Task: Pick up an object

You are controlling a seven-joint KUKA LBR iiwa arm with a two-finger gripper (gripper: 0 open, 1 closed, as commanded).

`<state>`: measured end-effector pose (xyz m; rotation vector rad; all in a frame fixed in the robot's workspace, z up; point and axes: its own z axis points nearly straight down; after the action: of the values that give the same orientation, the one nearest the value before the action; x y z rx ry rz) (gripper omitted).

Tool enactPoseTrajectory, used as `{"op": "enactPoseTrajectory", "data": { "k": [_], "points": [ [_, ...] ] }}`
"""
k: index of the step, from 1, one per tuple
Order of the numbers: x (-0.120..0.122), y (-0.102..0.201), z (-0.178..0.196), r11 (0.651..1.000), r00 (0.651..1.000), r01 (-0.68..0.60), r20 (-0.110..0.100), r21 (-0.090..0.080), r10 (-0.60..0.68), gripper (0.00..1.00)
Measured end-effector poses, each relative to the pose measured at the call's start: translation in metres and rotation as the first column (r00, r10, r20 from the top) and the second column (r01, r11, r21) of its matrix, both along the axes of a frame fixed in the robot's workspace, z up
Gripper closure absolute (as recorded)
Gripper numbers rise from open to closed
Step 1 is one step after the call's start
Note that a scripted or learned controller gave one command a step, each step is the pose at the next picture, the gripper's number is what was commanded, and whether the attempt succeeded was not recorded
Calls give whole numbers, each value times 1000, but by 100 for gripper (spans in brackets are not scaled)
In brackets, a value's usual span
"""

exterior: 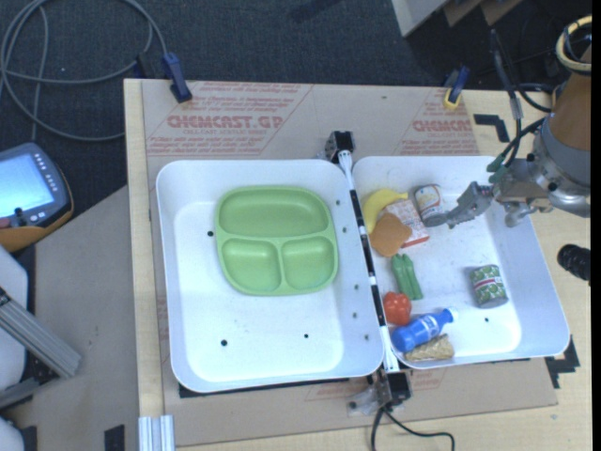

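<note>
Pincer [449,218] reaching in from the right over the right bin [540,271], fingertips close beside a small labelled can [427,198]; whether spread or pressed together, cannot tell. Nothing visibly between them. In the same bin: yellow banana [380,203], bun-shaped toy [388,235] with a red-and-white packet [406,220] touching it, green pepper [407,276], red tomato [396,305], blue bottle [421,329] with a white cap, tan crumbly piece [431,349] just below it, and a green patterned can [487,286] lying well apart to the right. Labels too small to read. In the left bin [178,252], a green three-compartment tray [277,239]. Printed in red on the bench board [235,116]: "CHEMCAST GP", repeated.
</note>
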<state>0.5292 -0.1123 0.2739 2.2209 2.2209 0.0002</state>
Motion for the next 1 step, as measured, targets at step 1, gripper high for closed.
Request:
{"op": "enactPoseTrajectory", "data": {
  "k": [1],
  "points": [
    [15, 15, -127, 1000, 1000, 1, -4, 1, -1, 0]
  ]
}}
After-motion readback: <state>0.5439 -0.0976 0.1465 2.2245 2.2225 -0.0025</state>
